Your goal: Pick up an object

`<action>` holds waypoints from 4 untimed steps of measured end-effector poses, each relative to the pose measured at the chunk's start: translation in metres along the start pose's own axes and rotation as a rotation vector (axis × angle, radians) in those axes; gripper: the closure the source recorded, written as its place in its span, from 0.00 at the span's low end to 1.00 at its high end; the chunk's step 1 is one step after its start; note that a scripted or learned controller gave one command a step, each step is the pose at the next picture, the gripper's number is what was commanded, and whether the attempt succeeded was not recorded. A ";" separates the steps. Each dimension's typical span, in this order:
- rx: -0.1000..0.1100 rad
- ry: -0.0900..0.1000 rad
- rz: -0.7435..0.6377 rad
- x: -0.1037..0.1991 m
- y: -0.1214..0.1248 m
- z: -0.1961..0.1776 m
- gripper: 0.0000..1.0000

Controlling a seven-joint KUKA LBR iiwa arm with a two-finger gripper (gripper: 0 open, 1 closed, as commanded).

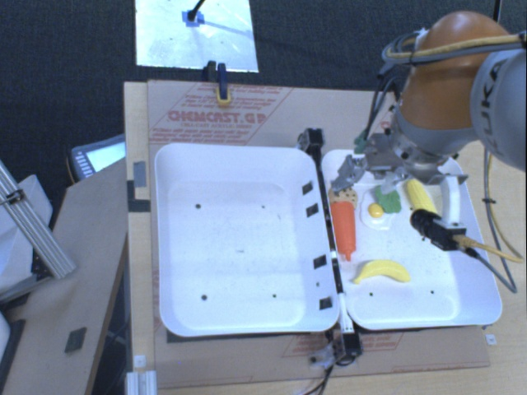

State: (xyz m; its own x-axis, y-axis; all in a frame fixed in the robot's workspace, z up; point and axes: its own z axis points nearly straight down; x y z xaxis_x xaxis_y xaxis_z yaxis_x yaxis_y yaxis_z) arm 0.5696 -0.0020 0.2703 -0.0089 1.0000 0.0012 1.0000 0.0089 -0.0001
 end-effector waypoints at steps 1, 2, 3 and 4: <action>0.002 -0.002 0.013 -0.056 -0.046 0.024 0.00; -0.002 0.003 -0.007 0.063 -0.014 0.044 0.00; -0.011 -0.003 0.010 0.002 0.075 0.026 0.00; -0.006 -0.001 0.003 0.005 0.072 0.017 1.00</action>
